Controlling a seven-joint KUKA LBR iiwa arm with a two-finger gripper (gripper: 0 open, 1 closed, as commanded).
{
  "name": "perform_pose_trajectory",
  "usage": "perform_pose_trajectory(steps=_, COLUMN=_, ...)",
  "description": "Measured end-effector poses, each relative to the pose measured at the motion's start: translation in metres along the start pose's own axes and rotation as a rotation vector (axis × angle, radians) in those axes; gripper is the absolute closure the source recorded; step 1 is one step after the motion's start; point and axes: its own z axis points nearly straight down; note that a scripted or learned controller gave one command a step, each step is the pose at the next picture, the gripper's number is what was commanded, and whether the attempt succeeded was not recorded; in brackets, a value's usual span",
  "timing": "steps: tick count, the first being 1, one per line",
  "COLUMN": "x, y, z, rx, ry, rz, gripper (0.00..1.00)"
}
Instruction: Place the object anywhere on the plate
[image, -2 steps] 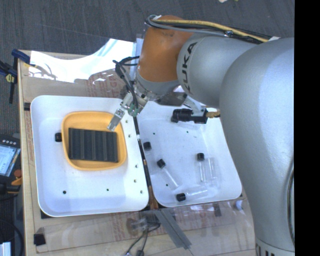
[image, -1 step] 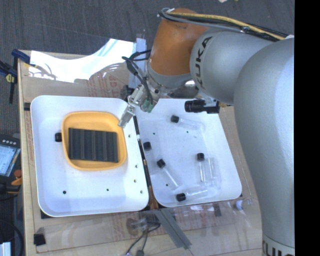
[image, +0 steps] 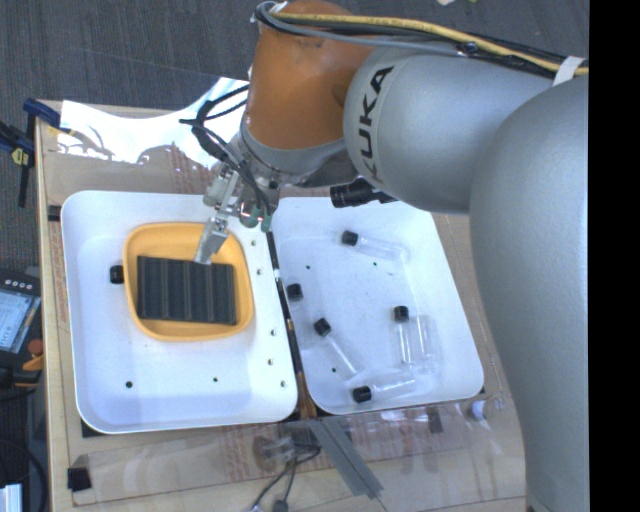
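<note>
A yellow plate (image: 150, 245) lies in the left bin (image: 95, 385), with a dark ridged rectangular pad (image: 190, 290) on top of it. My gripper (image: 212, 243) reaches down over the plate's upper right part, its tip just at the pad's top edge. I can make out nothing held in it. Several clear tubes with black caps lie in the right bin (image: 450, 300), among them a tube (image: 372, 245) at the top and a tube (image: 408, 335) at the right. A small black cap (image: 116, 273) sits left of the plate.
The arm's orange band (image: 300, 80) and grey body (image: 480, 120) hang over the back and right of the bins. A low wall (image: 283, 310) divides the two bins. More tubes (image: 335, 345) (image: 380, 388) lie low in the right bin.
</note>
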Motion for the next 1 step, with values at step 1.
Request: perform_pose_trajectory(steps=1, x=-0.0279, y=-0.0148, z=0.0505, rx=0.002, ry=0.004, rz=0.02, gripper=0.0)
